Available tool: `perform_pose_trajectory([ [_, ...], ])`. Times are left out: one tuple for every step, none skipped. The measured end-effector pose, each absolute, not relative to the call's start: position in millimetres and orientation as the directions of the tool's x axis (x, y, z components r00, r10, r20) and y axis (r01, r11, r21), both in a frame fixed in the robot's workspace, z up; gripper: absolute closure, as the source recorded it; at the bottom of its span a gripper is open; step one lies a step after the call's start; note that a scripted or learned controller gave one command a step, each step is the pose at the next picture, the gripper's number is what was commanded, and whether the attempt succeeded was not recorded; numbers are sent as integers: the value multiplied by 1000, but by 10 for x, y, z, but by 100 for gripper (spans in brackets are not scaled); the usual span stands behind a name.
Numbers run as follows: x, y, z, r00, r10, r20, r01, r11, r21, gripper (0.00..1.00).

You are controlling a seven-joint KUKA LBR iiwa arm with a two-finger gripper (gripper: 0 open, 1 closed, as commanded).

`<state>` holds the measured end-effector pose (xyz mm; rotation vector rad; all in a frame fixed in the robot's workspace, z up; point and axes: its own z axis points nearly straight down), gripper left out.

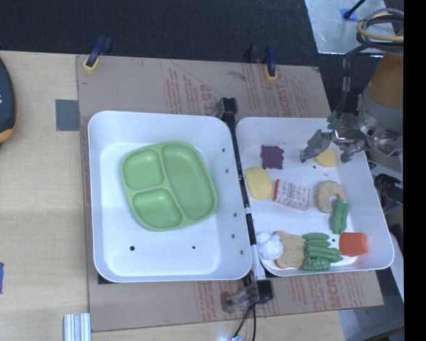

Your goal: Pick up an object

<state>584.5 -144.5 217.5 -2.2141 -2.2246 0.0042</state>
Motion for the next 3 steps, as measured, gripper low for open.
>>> perform_pose_trajectory([
  [6155, -983, 1282, -10, 1000, 1, 1000, 10, -8, 0],
  [6576, -1058, 900, -9, 1000, -1, 1000, 9, -1, 0],
  [6566, -1306, 926, -1, 1000, -2, 1000, 1, 0, 0],
])
